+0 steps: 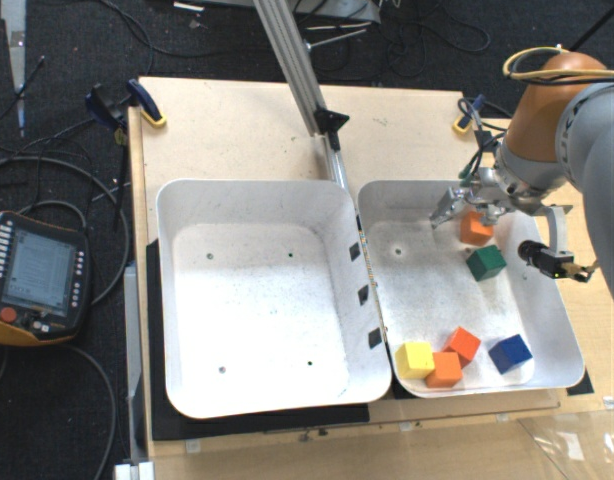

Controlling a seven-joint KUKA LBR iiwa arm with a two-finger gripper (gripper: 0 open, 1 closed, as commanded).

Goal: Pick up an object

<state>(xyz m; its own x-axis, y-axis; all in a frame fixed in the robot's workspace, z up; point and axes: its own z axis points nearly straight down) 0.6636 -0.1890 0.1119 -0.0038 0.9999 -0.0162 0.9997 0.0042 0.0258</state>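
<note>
Camera view looks down on a plywood bench (237, 128) bearing two white bins side by side. Of these, the left bin (187, 268) is the larger, and the right bin (407, 218) holds all the loose blocks. Reaching in from the right is the grey arm (577, 128) with its orange band; its gripper (474, 211) hangs low over the far right part of the right bin.

Directly under the gripper, partly covered by it, sits an orange block (476, 232). Whether that block is between the fingers or merely beneath them I cannot tell, and whether the gripper is released or clenched I cannot tell either.

Just beside the orange block, on the near side and slightly to the right, lies a green block (485, 263). The two are very close, perhaps touching.

Well apart, along the near rim, sit a blue block (509, 353), a second orange block (464, 344), a third orange block (445, 369) and a yellow block (415, 359), the last three clustered together.

The move likely turns on this: the target lies straight below the gripper, so the approach is a vertical one, with the green neighbour at risk of being nudged.
</note>
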